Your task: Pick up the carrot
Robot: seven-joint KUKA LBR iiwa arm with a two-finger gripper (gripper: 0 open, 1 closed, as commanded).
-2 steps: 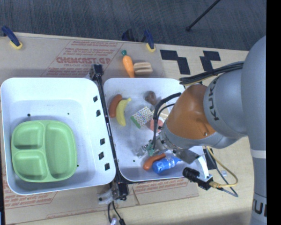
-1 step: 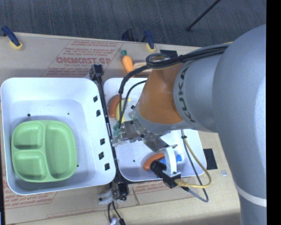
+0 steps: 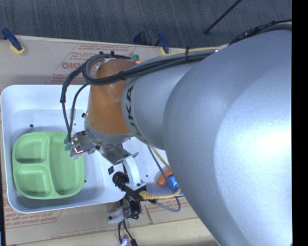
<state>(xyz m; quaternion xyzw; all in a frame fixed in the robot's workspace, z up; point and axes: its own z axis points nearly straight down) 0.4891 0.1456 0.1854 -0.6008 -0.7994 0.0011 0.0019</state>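
A small orange piece, which looks like the carrot (image 3: pixel 164 179), peeks out from under the arm near the front of the right bin; most of it is hidden. The arm's orange band (image 3: pixel 108 104) and grey body cover the middle and right of the view. My gripper (image 3: pixel 78 146) hangs over the left bin (image 3: pixel 20 99), at the right edge of the green plate and well left of the carrot. The wrist hides most of it from above.
A green divided plate (image 3: pixel 46 164) lies in the front of the left bin. A blue object (image 3: pixel 173 185) touches the orange piece. Blue clamps (image 3: pixel 13 40) hold the cardboard at the bench's back edge.
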